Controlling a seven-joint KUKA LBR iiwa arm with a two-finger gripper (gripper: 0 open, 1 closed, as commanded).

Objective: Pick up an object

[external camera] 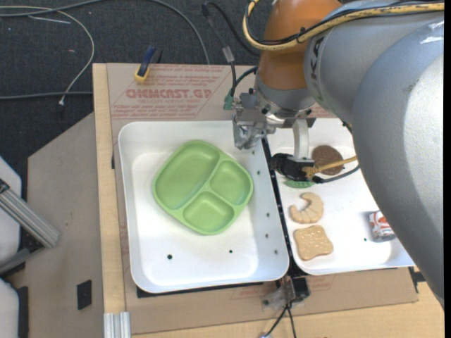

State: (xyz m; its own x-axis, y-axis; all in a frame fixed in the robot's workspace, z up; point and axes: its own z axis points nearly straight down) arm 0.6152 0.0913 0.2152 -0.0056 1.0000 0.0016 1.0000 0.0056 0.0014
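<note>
Objects for picking lay in two white bins set side by side on a cardboard-covered surface.

Arm: grey, with an orange band above the wrist, the largest item present; it entered from the right and covered much of the right bin's far side.

Left bin: shallow, white, holding one item.

Right bin: shallow, white, partly hidden under the arm, holding several small items.

Green plate: three compartments, lying flat near the middle of the left bin, turned at an angle to the bin walls.

Tool: hung over the far right corner of the left bin, just beside the wall shared by the two bins and just beyond the plate's far edge. Nothing was seen between its fingers; whether they stood wide or narrow could not be told.

Black and green item: near the left wall of the right bin, kind unclear.

Brown round item: just right of the black and green one, with a yellowish stick across it.

Croissant-shaped piece: tan, curved, nearer the camera.

Toast-shaped piece: tan, square, just in front of the croissant shape.

Small red and white item: at the arm's edge, partly hidden.

Blue clip: at the far edge of the cardboard.
</note>
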